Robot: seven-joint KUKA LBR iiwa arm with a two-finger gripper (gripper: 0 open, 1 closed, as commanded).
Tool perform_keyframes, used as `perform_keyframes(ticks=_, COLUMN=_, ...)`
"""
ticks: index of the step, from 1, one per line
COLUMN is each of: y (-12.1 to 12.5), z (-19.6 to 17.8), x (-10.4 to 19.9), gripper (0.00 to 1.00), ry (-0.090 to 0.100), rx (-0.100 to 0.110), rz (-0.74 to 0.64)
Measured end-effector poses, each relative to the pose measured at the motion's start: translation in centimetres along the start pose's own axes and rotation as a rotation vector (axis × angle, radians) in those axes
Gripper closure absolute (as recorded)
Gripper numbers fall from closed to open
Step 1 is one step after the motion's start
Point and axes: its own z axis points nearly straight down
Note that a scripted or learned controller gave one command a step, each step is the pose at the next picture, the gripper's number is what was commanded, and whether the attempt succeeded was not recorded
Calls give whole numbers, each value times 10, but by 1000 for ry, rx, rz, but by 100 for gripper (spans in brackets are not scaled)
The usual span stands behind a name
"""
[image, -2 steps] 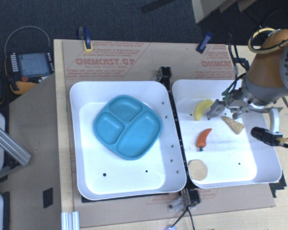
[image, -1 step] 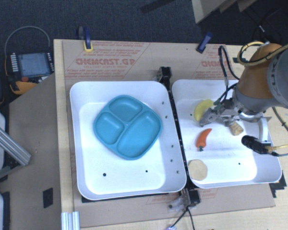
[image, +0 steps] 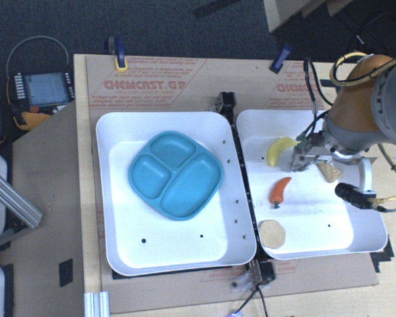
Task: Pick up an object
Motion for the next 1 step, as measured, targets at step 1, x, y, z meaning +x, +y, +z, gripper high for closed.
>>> perform_keyframes(ticks=1, y=-3, z=-61, x=5, gripper=100, ry=-1, rx=-4, rz=-2)
